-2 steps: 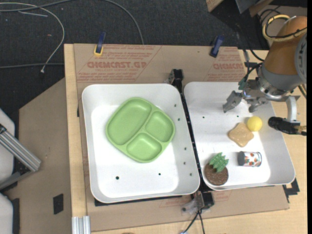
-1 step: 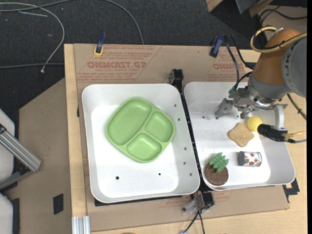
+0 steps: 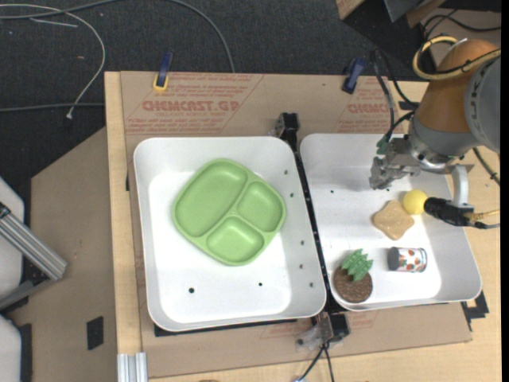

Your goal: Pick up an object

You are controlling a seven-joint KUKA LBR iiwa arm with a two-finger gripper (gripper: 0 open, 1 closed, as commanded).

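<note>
In the right bin (image 3: 342, 161) lie a tan bread-like piece (image 3: 393, 220), a yellow ball (image 3: 413, 202), a small white can with red marks (image 3: 407, 259) and a potted green plant (image 3: 354, 277). My gripper (image 3: 384, 173) hangs over the upper part of this bin, above and left of the ball and the tan piece. Nothing shows between its fingers. A green divided plate (image 3: 229, 211) rests in the left bin (image 3: 159, 285).
The two bins stand side by side on a cardboard-covered bench (image 3: 119, 213), with blue clamps (image 3: 165, 68) at the back edge. The arm's orange band (image 3: 465, 62) rises at the right. Cables run over the dark floor behind.
</note>
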